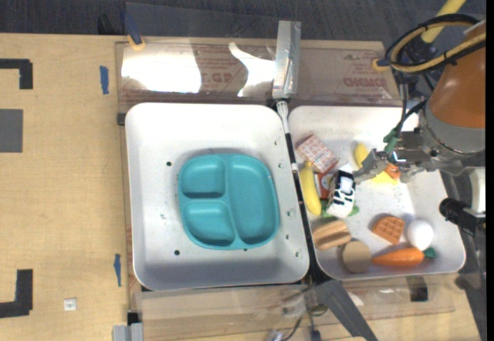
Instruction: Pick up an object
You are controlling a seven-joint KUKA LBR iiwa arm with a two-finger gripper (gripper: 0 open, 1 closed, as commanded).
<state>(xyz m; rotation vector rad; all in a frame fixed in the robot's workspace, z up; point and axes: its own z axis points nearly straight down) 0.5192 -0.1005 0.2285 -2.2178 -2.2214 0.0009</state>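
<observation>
The right bin point(451, 254) holds several toy foods. A yellow banana point(309, 190) lies along its left wall, with a pink-and-white packet point(316, 152) above it. A black-and-white item point(343, 188) sits at the middle, over a green piece point(340, 210). Toward the front are a hot dog bun point(332, 234), a tan round piece point(356, 256), a carrot point(399, 257), a waffle point(388, 228) and a white egg point(421, 235). My gripper point(376, 165) hangs over the bin's upper middle, between a small yellow piece point(360, 153) and an orange piece point(393, 172). Nothing shows held.
The left bin point(147, 177) bears a teal divided plate point(229, 200). A metal divider point(285, 62) and clear sheeting stand behind the bins. The arm's orange band point(461, 96) and cables point(424, 46) hang over the right bin's far right corner.
</observation>
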